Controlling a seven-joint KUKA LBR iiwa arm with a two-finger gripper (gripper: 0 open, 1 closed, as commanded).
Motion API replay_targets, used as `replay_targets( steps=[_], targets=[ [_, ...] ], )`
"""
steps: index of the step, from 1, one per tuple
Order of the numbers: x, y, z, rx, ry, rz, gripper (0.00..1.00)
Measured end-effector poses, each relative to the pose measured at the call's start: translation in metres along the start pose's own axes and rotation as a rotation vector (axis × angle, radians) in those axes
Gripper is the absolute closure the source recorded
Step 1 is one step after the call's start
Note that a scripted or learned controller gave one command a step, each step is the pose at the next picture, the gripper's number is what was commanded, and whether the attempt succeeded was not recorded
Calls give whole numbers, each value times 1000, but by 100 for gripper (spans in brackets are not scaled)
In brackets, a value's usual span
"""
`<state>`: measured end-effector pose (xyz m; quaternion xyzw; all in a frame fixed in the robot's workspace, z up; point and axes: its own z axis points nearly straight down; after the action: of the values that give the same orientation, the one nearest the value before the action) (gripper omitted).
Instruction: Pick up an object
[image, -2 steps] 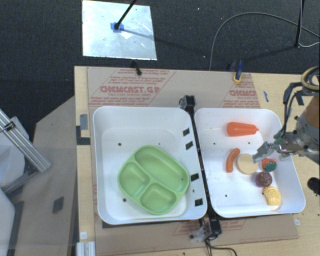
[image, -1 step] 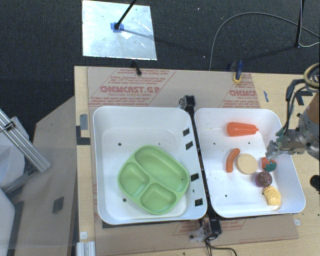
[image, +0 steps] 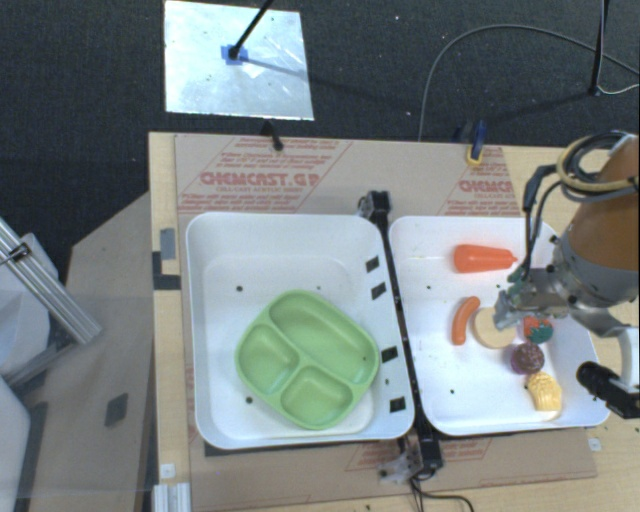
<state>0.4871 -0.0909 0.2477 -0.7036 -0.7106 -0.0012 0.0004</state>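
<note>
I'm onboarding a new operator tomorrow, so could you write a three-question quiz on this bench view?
1. True or false: the green divided plate lies in the same bin as the toy carrot.
2. Which item lies nearest the right bin's front edge? A) carrot B) yellow corn piece C) sausage
3. Fill in: the arm's hand is above the ____ bin.

Key: 1. False; the plate is in the left bin, the carrot in the right. 2. B. 3. Right, near the round tan piece and the purple item.
</note>
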Motion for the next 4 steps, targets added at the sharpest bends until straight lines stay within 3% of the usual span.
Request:
replay_targets(
  steps=[1, 2, 4],
  targets=[
    [119, 2, -35, -5, -1, -7, 100],
    [195, 37, -130, -13, 1, -3, 100],
    [190, 36, -146, -5, -2, -7, 100]
  ],
)
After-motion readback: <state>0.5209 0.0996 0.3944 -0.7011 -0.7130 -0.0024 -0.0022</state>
